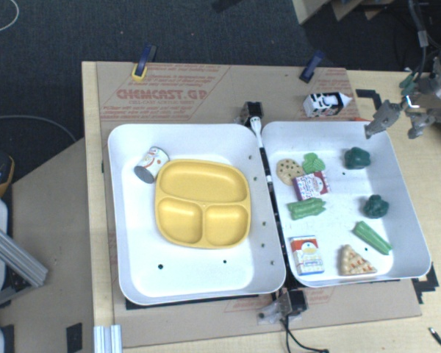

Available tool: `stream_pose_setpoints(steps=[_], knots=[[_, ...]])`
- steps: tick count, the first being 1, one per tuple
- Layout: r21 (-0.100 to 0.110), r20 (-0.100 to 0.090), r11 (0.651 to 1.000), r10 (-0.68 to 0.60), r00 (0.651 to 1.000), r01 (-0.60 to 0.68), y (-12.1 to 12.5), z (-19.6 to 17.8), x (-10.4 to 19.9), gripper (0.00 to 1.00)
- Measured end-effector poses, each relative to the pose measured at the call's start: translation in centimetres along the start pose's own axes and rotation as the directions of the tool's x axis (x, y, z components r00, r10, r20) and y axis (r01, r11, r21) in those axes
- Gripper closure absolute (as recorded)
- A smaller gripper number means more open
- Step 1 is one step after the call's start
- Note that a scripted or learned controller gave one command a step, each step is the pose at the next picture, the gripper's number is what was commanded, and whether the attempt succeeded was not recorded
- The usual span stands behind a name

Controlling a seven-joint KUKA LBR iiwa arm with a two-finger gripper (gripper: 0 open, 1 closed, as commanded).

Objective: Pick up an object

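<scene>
A: 2 white bins on the bench, side by side. Left bin (125,219) holds 2 things: 1 yellow tray (203,202) with 3 compartments, and 1 small cup (151,164) lying on its side, touching the tray's upper-left corner.

B: And the right bin (410,219)?

A: I count 9 pieces there. Take the purple packet (311,186) as the marker. 1 cookie (287,170) sits just up and left of it, 1 leafy green piece (313,162) directly above it, touching. 1 green pod (306,209) lies just below it.

B: Farther out?

A: 2 dark green lumps to the packet's right: 1 (357,158) up near the bin's top edge, 1 (375,207) lower down. 1 long green vegetable (372,237) lies tilted below that second lump. Well below the packet, 1 red-and-white carton (306,255), and right of that, 1 pizza slice (356,261).

B: The gripper?

A: The gripper (398,120) hangs over the bin's upper-right corner, well up and right of the packet. 2 fingers spread apart, nothing between them. Nearest piece is the upper dark lump, below and left of it, not touching.

B: Anything outside the bins?

A: 1 black-and-white toy (326,104) on the board, above the right bin, well above the packet.
</scene>
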State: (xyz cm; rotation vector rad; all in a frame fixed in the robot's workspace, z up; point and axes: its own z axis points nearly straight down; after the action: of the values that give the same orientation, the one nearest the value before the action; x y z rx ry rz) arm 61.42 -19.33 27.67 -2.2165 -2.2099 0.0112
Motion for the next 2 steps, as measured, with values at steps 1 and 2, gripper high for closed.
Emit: stream_pose_setpoints(steps=[1,2], knots=[[-0.013,0.003,1.0,-0.003,1.0,0.003,0.2,-0.7,0.0,0.0],[-0.007,0.002,1.0,-0.003,1.0,0.003,0.4,3.5,-0.1,0.0]])
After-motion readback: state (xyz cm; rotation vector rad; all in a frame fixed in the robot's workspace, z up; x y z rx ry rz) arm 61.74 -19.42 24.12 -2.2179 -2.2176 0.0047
